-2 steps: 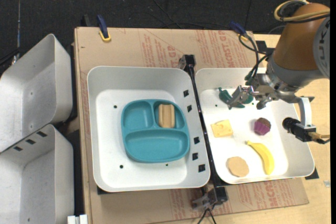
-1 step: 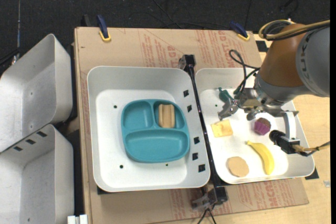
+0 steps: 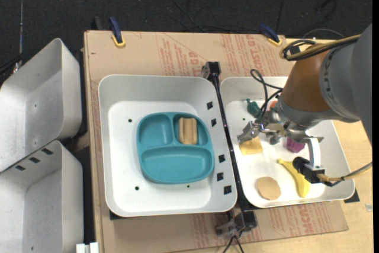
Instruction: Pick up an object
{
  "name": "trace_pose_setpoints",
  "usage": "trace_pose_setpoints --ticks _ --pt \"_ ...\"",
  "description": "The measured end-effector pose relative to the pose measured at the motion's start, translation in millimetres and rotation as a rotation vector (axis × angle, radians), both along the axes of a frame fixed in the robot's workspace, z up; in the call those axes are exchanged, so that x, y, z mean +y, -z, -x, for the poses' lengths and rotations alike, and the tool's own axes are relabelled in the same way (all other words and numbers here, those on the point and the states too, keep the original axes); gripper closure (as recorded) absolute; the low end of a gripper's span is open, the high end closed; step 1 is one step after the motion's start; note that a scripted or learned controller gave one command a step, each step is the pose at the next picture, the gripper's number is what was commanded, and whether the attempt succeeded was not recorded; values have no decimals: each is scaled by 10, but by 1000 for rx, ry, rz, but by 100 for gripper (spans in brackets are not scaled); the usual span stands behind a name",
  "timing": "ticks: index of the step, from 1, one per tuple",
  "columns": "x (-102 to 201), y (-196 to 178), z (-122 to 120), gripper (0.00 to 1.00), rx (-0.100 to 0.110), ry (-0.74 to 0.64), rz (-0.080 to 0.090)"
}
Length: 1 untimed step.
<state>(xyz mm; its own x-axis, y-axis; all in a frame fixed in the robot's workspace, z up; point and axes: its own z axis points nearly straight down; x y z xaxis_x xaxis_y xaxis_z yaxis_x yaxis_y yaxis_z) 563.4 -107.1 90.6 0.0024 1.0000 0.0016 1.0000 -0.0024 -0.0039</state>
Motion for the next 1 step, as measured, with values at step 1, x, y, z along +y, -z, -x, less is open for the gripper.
trace_pose_setpoints --ticks 1 --pt "-26 -195 -53 100 -20 2 6"
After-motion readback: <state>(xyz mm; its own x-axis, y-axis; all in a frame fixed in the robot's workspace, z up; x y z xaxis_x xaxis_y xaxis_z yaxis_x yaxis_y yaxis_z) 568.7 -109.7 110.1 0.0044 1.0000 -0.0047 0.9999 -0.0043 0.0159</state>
